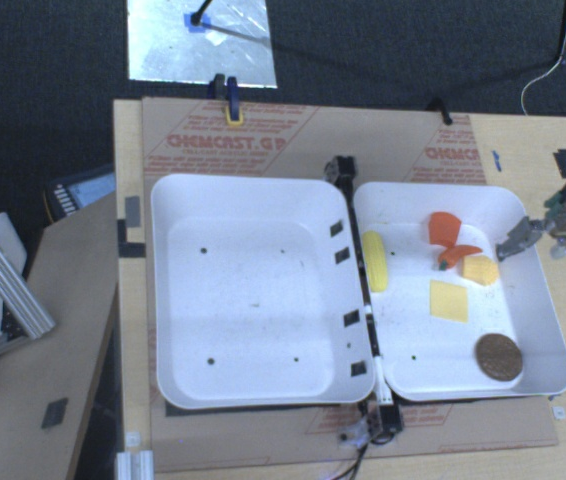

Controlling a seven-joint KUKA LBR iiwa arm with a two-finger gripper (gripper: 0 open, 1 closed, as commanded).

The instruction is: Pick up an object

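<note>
Nearest the camera, a brown disc (499, 356) lies by the right bin's (553, 363) front right corner; the gripper (519, 236) hangs over that bin's right rim, and whether it is clenched I cannot tell. Just beside it a small yellow block (480, 270) touches an orange piece (458, 255), so a grab there could pinch both or nudge them apart.

Beyond the two bins you have a brown board (293, 133) printed in red under them, a yellow clamp (233, 108) at its far edge, a shiny metal sheet (168, 28) on the dark carpet (413, 28), and an aluminium rail (3, 278) at left.
</note>
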